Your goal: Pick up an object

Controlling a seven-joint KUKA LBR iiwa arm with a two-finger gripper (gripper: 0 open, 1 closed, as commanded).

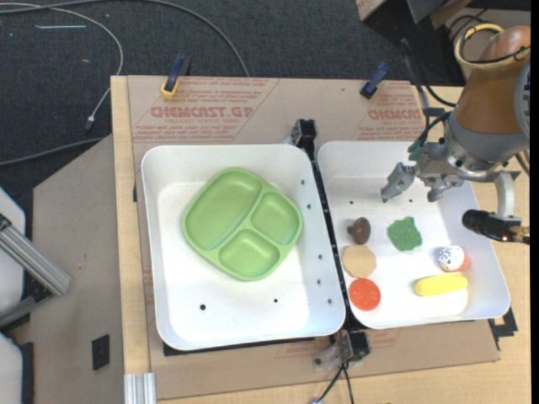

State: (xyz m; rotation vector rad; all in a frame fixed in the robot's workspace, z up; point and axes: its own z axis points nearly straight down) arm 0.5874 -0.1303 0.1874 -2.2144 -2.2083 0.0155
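My gripper (416, 187) hangs over the back of the right bin (354, 162), open, with nothing between its fingers. Below it in that bin lie a green broccoli-like piece (405, 233), a small brown object (360, 228), a tan round disc (360, 261), an orange-red round piece (365, 294), a yellow oblong piece (440, 285) and a small white ball with coloured spots (450, 257). The green piece is the nearest to the fingers, a little in front of them.
The left bin (164, 225) holds a green divided plate (242, 222). A black divider clamp (304, 131) sits between the bins at the back. Blue clips (175, 73) (375, 80) pin the cardboard base. The arm's orange band (493, 74) stands at the right edge.
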